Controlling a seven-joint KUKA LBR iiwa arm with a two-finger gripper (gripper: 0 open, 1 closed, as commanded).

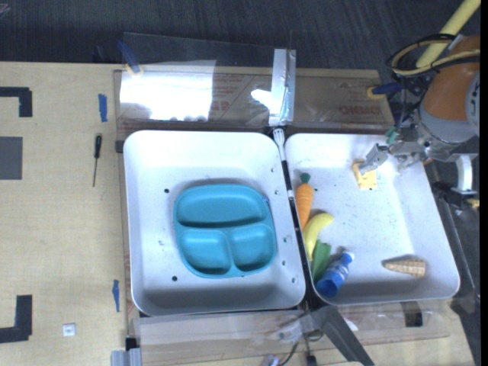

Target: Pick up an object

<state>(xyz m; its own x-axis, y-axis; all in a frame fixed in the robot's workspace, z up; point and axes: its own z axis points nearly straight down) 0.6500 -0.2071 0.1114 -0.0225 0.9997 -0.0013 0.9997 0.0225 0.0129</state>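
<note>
Bench (53, 227) of pale wood is carrying two shallow white bins side by side, and it is stretching far out to the view's left of the gripper (376, 157). The left bin (145, 166) is lying well away from the gripper, across the divider, while the right bin (412, 219) is sitting directly under it. The grey arm (450, 101) with its orange band is reaching in from behind the gripper, over the right bin's upper right corner. A blue divided tray (225, 229) is resting in the middle of the left bin, well apart from the gripper.

The gripper is hanging over the upper part of the right bin, and whether it is released or clenched cannot be told from this angle.

Along the divider wall, to the view's left of the gripper and lower, an orange carrot (304, 203) is lying with a yellow banana (317, 229) just below it. A green item (321, 254) is lying next down that row, farther from the gripper, and a blue bottle (334, 274) is lying past it, near the bin's lower edge. A tan ridged piece (404, 266) is lying alone well below the gripper, toward the arm's side. A small yellow block (367, 176) is sitting just beneath the gripper's tip; whether the two are touching cannot be told.
</note>
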